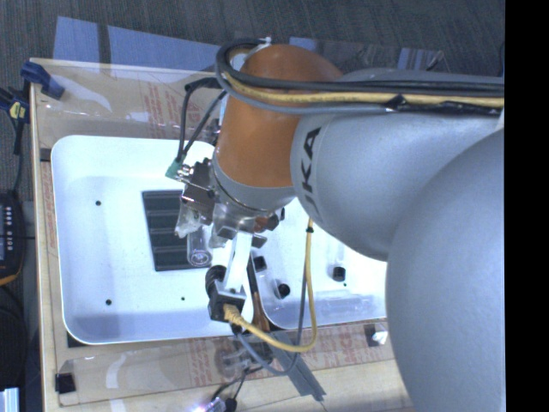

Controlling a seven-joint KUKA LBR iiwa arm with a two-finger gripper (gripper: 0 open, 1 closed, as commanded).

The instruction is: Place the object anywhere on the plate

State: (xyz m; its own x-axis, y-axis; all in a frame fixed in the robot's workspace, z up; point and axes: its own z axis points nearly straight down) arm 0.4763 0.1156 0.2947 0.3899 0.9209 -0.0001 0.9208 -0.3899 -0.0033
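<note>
Two white bins on the bench; one dark ribbed slab (166, 228) lies flat in the left bin (90, 264). We note the gripper (202, 245) at the slab's right edge, overlapping it from above; whether it is wide or narrow we cannot tell. Left of the slab and below it the bin floor is bare up to the rim. Right of the slab the arm (266, 127) covers the divide and most of the right bin (364, 280).

Left bin (94, 256): I see it white and shallow.
Bench (129, 101): clear sheeting, blue clamp (39, 77) at its corner.
</note>
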